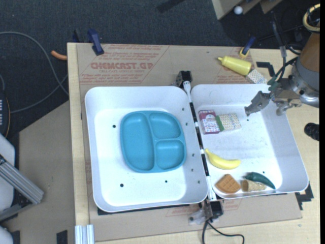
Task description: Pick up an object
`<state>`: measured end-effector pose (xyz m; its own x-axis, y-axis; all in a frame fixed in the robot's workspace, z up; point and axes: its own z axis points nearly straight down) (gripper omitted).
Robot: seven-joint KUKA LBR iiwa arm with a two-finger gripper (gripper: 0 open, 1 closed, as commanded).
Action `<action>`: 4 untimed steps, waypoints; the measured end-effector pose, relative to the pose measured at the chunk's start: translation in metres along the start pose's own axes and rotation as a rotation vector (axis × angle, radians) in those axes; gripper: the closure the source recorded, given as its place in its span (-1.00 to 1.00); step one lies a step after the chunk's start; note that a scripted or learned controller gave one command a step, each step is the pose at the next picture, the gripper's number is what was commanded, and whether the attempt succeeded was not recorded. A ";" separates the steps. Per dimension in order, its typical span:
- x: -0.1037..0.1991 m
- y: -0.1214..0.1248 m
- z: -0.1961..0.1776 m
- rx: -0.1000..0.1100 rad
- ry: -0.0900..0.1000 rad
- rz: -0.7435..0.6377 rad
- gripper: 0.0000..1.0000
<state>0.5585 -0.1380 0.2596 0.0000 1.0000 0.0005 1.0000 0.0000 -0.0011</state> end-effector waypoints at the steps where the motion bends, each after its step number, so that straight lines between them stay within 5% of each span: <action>1: 0.030 0.028 0.110 0.002 0.001 -0.001 -1.00; 2: 0.046 -0.060 0.175 0.000 0.000 0.001 -1.00; 3: 0.026 -0.080 0.175 0.001 0.001 0.001 -1.00; 4: 0.042 -0.079 0.175 0.001 0.002 0.000 -1.00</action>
